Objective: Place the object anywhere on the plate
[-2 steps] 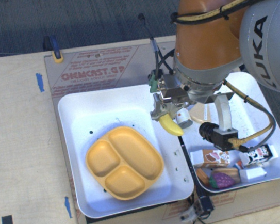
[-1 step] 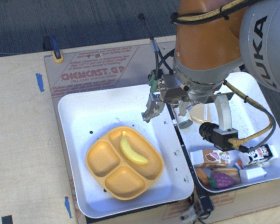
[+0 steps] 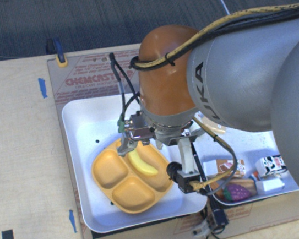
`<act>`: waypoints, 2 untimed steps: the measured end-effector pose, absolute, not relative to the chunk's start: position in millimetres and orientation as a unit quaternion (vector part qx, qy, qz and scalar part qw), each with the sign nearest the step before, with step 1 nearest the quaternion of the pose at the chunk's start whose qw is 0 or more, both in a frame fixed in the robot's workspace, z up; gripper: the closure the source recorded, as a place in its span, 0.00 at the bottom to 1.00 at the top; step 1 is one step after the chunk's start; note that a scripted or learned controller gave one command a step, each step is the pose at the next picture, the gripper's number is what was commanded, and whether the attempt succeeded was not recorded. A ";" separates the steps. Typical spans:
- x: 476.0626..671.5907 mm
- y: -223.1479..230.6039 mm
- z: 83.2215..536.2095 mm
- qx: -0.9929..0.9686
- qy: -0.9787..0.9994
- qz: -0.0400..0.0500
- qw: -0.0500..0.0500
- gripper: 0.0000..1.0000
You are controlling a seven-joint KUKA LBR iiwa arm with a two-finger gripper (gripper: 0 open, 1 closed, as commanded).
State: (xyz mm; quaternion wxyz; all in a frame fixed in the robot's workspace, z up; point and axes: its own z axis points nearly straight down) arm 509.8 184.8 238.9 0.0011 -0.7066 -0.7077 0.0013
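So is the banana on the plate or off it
On it: the banana lies in a compartment of the yellow plate, in the left bin.

In the left bin (image 3: pixel 82 154), bare white floor lies open from nine to twelve o'clock of the yellow plate (image 3: pixel 126 182) — a clear way in from the upper left. At three o'clock the arm (image 3: pixel 226 77) and its dangling cables (image 3: pixel 200 178) crowd the rim. A banana (image 3: pixel 142 163) occupies the plate's right compartment; the other two stand free.

Robotics laboratory test bench: an industrial arm (image 3: pixel 243 74) with exposed cabling works over white bins (image 3: pixel 82 154) on a wooden board (image 3: pixel 22 163) marked with tape.
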 end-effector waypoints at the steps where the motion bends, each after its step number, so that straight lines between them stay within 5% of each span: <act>1: 510.6 184.1 239.8 -0.707 -0.707 0.000 0.000 0.00; 2: 510.6 184.1 239.8 -0.707 -0.707 0.000 0.000 0.00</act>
